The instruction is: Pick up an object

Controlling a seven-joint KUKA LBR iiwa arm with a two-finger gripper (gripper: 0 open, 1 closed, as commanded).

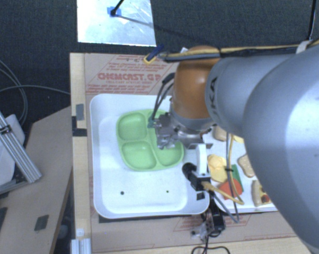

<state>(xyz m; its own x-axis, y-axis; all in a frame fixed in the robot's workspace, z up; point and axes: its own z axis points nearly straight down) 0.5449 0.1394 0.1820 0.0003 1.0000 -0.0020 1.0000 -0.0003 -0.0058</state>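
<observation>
A light green divided plate (pixel 134 142) lies in the left white bin (pixel 143 200), toward its back right. My gripper (pixel 168 137) hangs over the plate's right edge, under the orange wrist band (pixel 192 86); the wrist body hides its tip and that part of the plate. In the right bin (pixel 265 209) lie small toy foods: a yellow piece (pixel 216 166), an orange carrot-like piece (pixel 231 187), a tan piece (pixel 247 166) and a red-and-tan piece (pixel 260 193). Nothing can be seen held.
The grey arm (pixel 276 126) covers most of the right bin. A black fitting with cables (pixel 193 175) sits at the wall between the bins. Printed cardboard (pixel 122 73) lies under the bins, a shiny sheet (pixel 116 14) behind, and an aluminium frame (pixel 11 147) at left.
</observation>
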